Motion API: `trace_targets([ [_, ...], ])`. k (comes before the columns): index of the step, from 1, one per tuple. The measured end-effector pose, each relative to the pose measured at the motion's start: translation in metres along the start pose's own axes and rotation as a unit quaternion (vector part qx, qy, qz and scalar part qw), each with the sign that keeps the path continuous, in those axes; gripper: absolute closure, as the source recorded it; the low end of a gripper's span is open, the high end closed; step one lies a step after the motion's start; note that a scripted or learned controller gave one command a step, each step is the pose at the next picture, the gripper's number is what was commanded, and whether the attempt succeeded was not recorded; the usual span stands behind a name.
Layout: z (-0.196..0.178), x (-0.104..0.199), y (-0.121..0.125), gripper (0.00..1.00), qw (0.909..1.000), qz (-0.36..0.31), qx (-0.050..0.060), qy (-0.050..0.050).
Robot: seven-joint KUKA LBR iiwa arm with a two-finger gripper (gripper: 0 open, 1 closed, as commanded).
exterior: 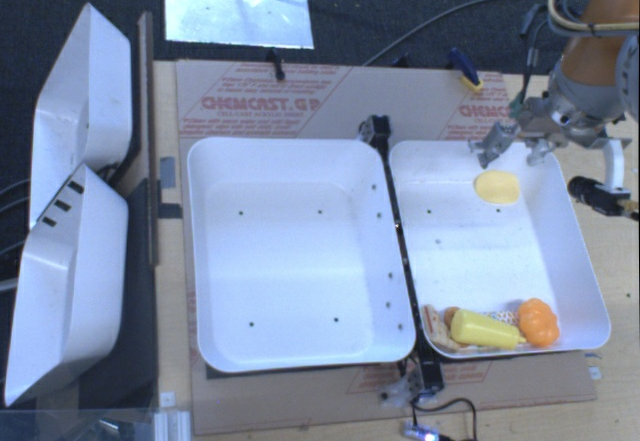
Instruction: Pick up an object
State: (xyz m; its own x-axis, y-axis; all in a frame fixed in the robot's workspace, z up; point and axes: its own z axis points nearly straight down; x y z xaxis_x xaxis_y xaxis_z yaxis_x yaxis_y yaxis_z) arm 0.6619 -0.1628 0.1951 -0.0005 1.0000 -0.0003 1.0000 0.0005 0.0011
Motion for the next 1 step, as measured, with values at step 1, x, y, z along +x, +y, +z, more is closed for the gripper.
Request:
trace_targets([
  [1,-0.0109,0.0,0.0004,1.0,1.0,0.0,-0.001,0.0],
])
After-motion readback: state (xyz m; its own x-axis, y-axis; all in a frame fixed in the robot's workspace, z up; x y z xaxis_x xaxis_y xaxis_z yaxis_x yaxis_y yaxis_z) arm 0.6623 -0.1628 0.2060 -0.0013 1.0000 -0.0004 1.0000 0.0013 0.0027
